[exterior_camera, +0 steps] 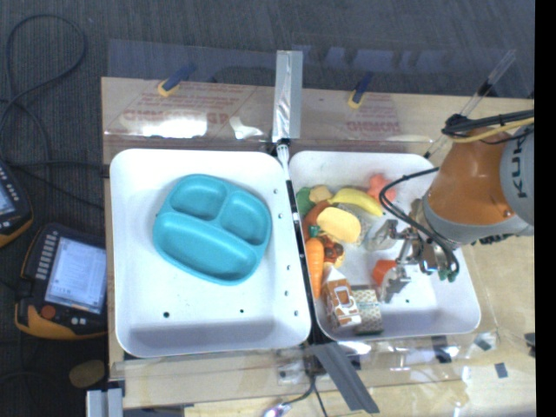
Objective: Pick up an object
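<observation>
- The gripper [401, 257] hangs low in the right bin [452, 315], right of centre, apparently reaching for the toy food [340, 224] piled at that bin's left.
- Jaws: too blurred to tell.
- The blue divided plate [213, 227] lies in the left bin [139, 320].

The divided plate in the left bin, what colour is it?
Turquoise blue divided plate, plain, seen best in the camera view.
</observation>
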{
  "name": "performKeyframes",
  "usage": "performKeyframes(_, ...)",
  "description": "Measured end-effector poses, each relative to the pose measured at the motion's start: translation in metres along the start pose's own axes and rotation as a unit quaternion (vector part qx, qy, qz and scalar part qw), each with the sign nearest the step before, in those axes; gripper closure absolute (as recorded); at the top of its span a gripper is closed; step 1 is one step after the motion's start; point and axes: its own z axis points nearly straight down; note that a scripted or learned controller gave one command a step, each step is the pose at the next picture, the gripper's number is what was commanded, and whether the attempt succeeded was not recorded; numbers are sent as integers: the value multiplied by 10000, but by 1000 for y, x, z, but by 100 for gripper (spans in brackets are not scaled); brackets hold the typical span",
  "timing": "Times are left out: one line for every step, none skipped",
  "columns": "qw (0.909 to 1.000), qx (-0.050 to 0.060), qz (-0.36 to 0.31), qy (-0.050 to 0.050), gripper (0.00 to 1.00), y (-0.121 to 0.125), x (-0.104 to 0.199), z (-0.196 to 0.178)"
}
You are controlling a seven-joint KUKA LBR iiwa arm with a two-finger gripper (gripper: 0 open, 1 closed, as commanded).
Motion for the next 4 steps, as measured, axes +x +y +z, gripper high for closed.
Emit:
performKeyframes(10000,-4,78,-17,0,40,28,-1)
performKeyframes(9996,-2,-288,-12,0,-24,-15,0)
performKeyframes(9996,20,-297,-17,100,-23,-16,-10)
performKeyframes(9966,-21,-817,41,100,-58,-14,-217)
